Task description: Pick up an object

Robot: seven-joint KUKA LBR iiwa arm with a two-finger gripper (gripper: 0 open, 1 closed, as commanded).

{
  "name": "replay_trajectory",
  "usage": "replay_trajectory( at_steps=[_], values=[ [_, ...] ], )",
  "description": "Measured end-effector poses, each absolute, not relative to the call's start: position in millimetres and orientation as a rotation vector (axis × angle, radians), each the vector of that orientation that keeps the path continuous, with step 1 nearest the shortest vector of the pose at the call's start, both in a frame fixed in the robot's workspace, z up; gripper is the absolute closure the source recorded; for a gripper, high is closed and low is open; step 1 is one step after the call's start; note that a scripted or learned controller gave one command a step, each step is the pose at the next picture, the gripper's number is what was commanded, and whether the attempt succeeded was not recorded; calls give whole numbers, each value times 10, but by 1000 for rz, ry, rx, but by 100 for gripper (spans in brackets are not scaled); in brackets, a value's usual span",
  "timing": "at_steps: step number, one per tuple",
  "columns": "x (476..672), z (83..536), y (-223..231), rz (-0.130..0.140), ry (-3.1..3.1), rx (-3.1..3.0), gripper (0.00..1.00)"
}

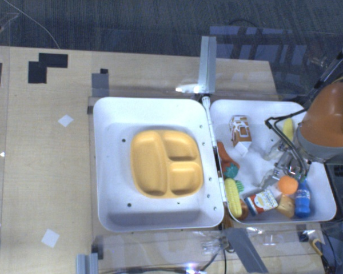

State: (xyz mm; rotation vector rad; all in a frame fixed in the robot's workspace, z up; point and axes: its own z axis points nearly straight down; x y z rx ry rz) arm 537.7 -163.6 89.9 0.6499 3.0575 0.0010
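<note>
Over the right bin point(314, 110), end effector point(286, 170) sits low among the clutter — can't tell if it's spread or pinching. Orange ball point(287, 185) just beside it, touching blue bottle point(302, 203). Centre on ball, descend straight — avoid nudging neighbours.

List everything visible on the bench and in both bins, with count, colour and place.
bins: 2, white, side by side on the bench
tray: 1, yellow, three compartments, middle of the left bin
carton: 1, brown and white, upper part of the right bin
corn: 1, yellow, lower left of the right bin
carrot: 1, orange-red, left edge of the right bin
teal piece: 1, teal, just above the corn
orange ball: 1, orange, lower right of the right bin
bottle: 1, blue, lower right corner of the right bin
packet: 1, red and white, lower middle of the right bin
gripper: 1, metal, over the right bin beside the orange ball
</note>
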Motion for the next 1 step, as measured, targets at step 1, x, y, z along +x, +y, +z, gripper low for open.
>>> replay_trajectory(
  at_steps=[1],
  values=[
    [5289, 894, -2016, 5, 2904, 1159, 0]
  ],
)
